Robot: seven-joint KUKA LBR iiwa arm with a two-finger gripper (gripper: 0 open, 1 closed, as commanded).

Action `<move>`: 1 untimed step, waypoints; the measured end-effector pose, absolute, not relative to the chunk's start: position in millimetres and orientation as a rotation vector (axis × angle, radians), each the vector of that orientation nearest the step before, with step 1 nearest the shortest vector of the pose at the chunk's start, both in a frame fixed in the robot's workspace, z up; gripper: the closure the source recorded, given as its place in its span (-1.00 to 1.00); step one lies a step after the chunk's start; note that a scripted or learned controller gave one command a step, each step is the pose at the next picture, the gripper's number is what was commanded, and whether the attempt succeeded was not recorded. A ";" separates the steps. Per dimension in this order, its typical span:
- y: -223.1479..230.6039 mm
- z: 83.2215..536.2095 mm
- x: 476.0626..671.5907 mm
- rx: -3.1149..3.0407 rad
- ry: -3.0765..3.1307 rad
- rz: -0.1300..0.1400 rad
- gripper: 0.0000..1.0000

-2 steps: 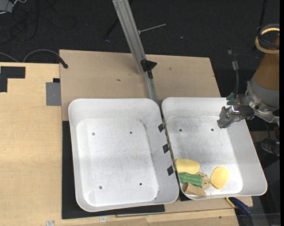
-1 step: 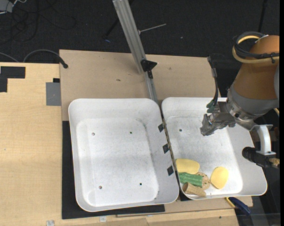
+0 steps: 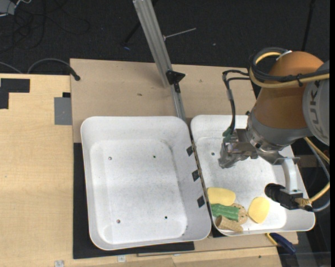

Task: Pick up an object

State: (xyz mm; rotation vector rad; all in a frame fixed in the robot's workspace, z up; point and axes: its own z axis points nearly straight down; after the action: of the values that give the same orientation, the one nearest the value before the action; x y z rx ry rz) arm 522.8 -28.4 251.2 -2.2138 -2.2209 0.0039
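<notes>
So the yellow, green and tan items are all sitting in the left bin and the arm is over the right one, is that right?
Not quite. The camera view shows the yellow, green and tan items lying in the right bin, near its front edge, not in the left bin. The rest holds: the arm is over the right bin, its end effector above the bin floor.

I watch through one fixed camera set above the bench (image 3: 39, 166), looking down at a slant from the near edge toward the far edge, where dark floor and cables fill the top of the view. It sits far enough back to take in both white bins whole: the left bin (image 3: 95, 132) near the middle, the right bin (image 3: 206, 124) beside it. The arm (image 3: 286, 102) enters from the right, its orange band nearest my lens.
</notes>
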 end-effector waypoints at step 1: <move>19.6 253.0 513.9 -2.213 -2.222 0.003 1.00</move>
State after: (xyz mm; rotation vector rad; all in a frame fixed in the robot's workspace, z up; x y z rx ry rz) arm 513.9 19.6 253.0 -2.2131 -2.2223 0.0030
